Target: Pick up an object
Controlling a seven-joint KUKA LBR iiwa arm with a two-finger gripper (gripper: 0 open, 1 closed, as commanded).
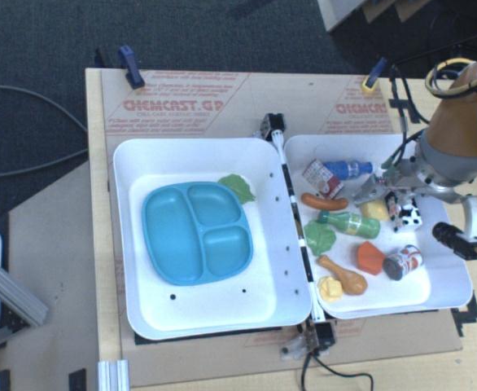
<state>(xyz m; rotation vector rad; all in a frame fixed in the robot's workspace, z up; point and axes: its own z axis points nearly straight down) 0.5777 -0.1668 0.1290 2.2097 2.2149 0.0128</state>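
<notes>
Reaching in from the right edge of the frame over the right-hand shallow white bin [446, 296]: grey arm with orange band [458, 120], its two-finger gripper [391, 192] hanging low in the bin's upper middle. Lying just left of and below the gripper: green plastic bottle [351, 222], long axis running left to right. Sitting touching or nearly under the gripper: small yellow lump [374, 210]. Grip state: cannot tell, nothing seen held.

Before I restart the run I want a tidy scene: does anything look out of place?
One thing: a green leafy piece lies alone in the left bin, against the blue tray's far right corner, while the other toys are in the right bin.
</notes>
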